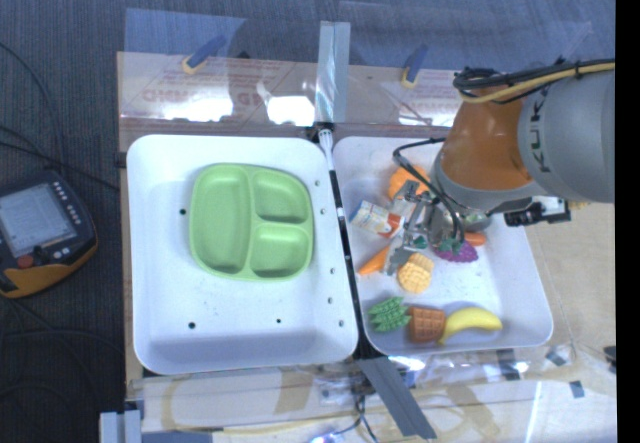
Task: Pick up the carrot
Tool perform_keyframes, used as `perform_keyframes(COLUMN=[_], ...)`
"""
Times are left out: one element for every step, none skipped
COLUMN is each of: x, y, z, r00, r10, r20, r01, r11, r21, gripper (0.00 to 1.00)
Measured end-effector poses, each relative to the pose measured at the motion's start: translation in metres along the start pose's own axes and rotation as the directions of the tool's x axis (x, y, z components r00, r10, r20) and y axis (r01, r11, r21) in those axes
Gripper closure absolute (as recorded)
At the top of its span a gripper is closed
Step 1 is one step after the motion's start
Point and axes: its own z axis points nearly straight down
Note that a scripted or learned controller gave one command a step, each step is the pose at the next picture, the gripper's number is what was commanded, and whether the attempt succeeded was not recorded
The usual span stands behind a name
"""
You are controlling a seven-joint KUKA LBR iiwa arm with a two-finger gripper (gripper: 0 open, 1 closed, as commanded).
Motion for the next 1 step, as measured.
perform_keyframes(x=[0.0110], y=[-0.0116], z=[-0.0004], r00=[0.999], r10=[0.036], r20=[0.002], r01=[-0.036], r11=[0.999], r21=[0.000], gripper=[0.00])
